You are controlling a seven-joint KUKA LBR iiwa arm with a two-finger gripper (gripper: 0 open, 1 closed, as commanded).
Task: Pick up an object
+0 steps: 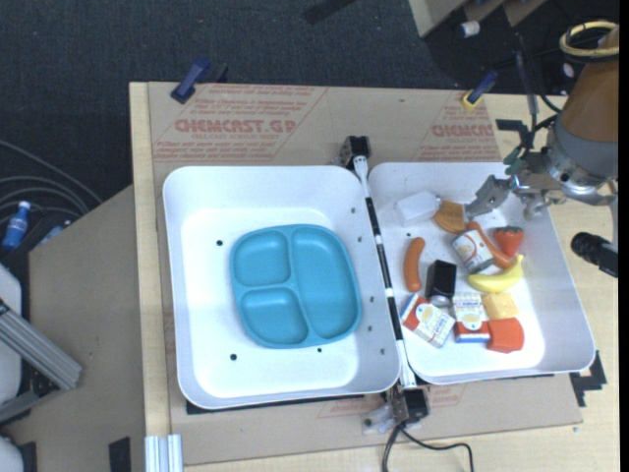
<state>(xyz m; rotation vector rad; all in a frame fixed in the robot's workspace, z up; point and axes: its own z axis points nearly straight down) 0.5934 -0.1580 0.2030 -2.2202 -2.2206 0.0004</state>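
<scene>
Hovering over the right bin (pixel 565 308), the gripper (pixel 506 193) has its fingers apart, holding nothing; the toy banana (pixel 494 277) lies below it among other play food.

The grey arm (pixel 590 136), with its orange band above the wrist, reaches in from the right edge and tilts downward to the left, its pincer (pixel 503 193) hanging low with metal fingers (pixel 486 197) pointing down-left.
</scene>
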